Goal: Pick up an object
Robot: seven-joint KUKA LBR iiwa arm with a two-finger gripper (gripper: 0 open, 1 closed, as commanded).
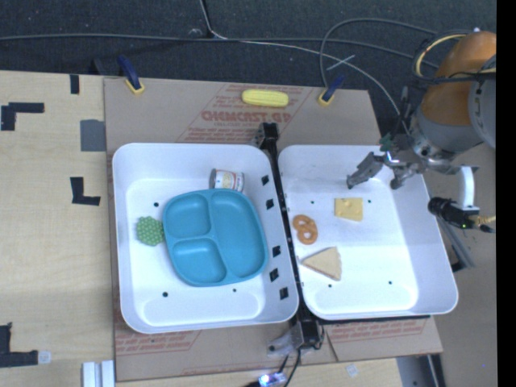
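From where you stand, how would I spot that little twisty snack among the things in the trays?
Look at the right-hand white bin, the one the arm reaches over. Near its left wall lies the pretzel, a small orange-brown knot of loops. The yellow cheese square and tan bread wedge beside it are flat, solid pieces.

The robot arm (pixel 472 95) has a rounded grey body with a broad, glossy orange band wrapped around it just above the wrist. Below that band the wrist narrows to a pale grey metal end effector (pixel 376 170) with two slim dark fingers (pixel 359 172) splayed out from a small block of silvery fittings. A thin yellow cable loops over the top of the orange band, a black cable runs beside it, and a white curved bracket with a black cylindrical fitting sits just below the wrist.
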